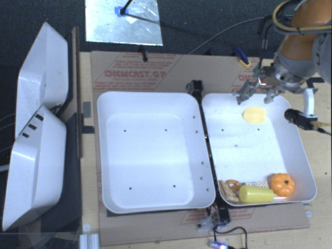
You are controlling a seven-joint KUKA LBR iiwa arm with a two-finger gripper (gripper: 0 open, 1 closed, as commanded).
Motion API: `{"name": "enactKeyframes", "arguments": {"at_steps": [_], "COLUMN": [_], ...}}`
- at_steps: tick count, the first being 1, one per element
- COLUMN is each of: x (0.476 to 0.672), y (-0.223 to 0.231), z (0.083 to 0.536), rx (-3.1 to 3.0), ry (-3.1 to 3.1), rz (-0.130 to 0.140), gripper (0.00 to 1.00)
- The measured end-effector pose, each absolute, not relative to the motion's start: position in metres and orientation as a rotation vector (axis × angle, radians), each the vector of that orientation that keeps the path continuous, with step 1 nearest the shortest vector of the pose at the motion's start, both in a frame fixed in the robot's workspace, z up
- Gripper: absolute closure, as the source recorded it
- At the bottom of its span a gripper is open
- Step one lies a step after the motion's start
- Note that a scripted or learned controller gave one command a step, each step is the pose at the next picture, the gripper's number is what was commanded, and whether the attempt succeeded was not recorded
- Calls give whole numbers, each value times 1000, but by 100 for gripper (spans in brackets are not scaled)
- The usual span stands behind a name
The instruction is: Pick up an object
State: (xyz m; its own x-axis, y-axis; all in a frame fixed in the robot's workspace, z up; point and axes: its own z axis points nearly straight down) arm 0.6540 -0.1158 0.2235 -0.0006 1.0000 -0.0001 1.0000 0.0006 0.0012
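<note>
Two bins (pixel 155 100), items (pixel 257 191) clustered at right bin's corner.

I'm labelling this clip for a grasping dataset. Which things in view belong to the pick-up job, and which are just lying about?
Belonging to the job:
gripper
pale yellow disc
small orange pumpkin
yellow-green bottle
pretzel-like piece
right bin holding them

Just lying about:
left bin
foil sheet
cardboard sheet
white covers

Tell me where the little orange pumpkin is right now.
The orange pumpkin sits in the near right corner of the right bin, just right of the yellow bottle, far from the gripper.
</note>
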Motion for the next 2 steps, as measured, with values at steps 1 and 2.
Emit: {"name": "enactKeyframes", "arguments": {"at_steps": [1,2], "x": [652,654], "y": [-176,-174], "z": [193,205], "rx": [2226,2219], "ry": [2217,2221], "rz": [-2,2], "gripper": [0,100]}}
